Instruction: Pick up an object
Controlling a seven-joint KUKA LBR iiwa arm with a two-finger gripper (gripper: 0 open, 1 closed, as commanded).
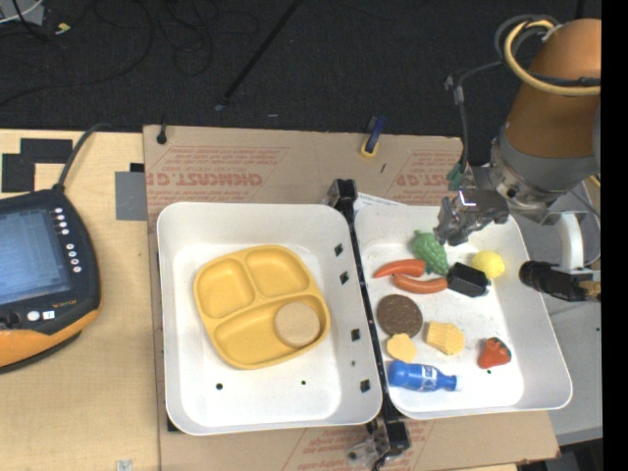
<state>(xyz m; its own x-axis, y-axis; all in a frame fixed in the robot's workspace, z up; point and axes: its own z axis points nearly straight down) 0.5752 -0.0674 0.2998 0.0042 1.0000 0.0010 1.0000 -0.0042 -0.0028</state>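
Bins come first: the left shallow white plastic bin (pixel 186 263) holds a yellow three-compartment tray (pixel 235 307) with a tan round disc (pixel 297 324) in its lower right compartment. The right white bin (pixel 535 361) holds small toy foods: a brown round cookie (pixel 399 314), blue bottle (pixel 422 377), red sausage (pixel 420 283), green leafy piece (pixel 430 250), yellow lemon (pixel 489 263). The grey gripper (pixel 457 222) hangs above that bin's upper edge, near the green piece; whether it is spread or closed cannot be told.

Black floor (pixel 245 37) with loose cables (pixel 147 27); cardboard sheet (pixel 265 160) on pale wooden bench (pixel 98 391).
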